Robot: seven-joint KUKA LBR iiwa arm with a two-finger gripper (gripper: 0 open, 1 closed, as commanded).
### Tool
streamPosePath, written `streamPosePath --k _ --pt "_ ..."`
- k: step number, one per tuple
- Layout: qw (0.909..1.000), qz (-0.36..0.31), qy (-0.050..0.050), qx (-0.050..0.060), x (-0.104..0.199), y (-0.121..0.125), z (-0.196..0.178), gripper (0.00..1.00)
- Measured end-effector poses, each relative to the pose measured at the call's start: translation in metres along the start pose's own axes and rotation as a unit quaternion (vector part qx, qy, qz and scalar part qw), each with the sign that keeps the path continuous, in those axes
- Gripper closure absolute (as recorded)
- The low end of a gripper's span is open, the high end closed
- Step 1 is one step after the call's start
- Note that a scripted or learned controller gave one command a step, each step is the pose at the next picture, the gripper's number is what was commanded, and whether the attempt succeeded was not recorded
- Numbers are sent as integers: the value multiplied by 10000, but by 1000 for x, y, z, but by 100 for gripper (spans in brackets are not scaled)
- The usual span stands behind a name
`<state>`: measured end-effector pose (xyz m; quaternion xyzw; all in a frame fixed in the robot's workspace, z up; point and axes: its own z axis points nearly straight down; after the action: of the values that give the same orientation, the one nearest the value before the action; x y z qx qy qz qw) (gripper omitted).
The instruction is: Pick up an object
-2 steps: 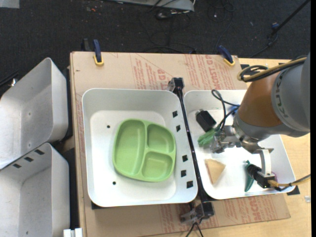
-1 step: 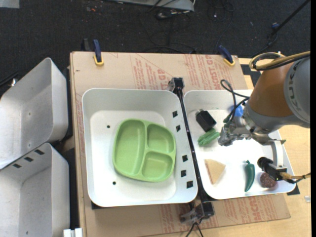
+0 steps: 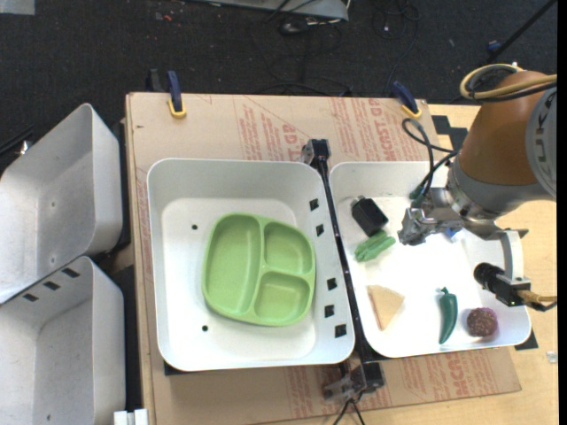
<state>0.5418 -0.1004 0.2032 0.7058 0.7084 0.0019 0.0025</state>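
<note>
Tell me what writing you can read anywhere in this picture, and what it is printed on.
Red lettering on the brown board under the bins: it repeats in several places, upside down and partly covered, too faint to read with certainty.
Grey letters on the arm at the right edge: cut off, unreadable.
The green tray and the white bins carry no writing.

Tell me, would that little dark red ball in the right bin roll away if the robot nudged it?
Probably: the dark red ball looks round, so a nudge could roll it. The bin wall just beside it would likely stop it. It looks small, so probably light.
</note>
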Motion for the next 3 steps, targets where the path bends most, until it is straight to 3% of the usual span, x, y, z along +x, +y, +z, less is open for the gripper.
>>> streamPosePath --k 1,3 --pt "10000 3 -2 -1 0 2 -53 100" --pt "10000 -21 12 40 117 -2 -47 100"
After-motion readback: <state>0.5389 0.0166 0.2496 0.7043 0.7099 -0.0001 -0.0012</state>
